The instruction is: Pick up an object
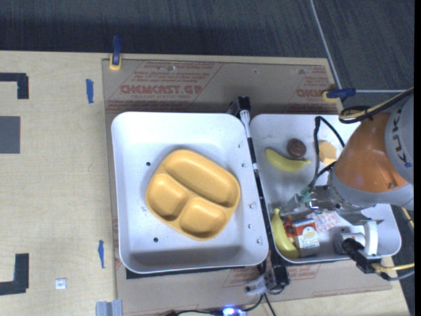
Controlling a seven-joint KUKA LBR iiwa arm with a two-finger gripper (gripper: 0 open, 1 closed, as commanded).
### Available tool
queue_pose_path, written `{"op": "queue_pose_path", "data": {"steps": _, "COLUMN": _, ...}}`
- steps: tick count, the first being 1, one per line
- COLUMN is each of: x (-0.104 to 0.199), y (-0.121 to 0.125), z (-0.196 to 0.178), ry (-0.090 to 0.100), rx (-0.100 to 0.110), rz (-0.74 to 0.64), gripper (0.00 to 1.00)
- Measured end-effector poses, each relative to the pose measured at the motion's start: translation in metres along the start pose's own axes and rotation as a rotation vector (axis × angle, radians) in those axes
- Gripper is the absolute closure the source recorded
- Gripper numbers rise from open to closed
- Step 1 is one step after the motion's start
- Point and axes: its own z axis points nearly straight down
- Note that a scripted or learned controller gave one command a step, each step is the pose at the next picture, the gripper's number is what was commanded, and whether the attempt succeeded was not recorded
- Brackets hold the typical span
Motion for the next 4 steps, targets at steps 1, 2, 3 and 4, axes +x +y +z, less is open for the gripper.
{"op": "queue_pose_path", "data": {"steps": 1, "x": 0.0, "y": 0.002, "z": -0.01, "ry": -0.001, "rx": -0.006, "rz": 0.0, "gripper": 1.0}}
{"op": "queue_pose_path", "data": {"steps": 2, "x": 0.068, "y": -0.003, "z": -0.094, "ry": 0.016, "rx": 0.025, "rz": -0.006, "gripper": 1.0}}
{"op": "queue_pose_path", "data": {"steps": 3, "x": 0.068, "y": -0.001, "z": -0.105, "ry": 0.015, "rx": 0.02, "rz": -0.008, "gripper": 1.0}}
{"op": "queue_pose_path", "data": {"steps": 4, "x": 0.068, "y": -0.001, "z": -0.105, "ry": 0.015, "rx": 0.02, "rz": -0.008, "gripper": 0.0}}
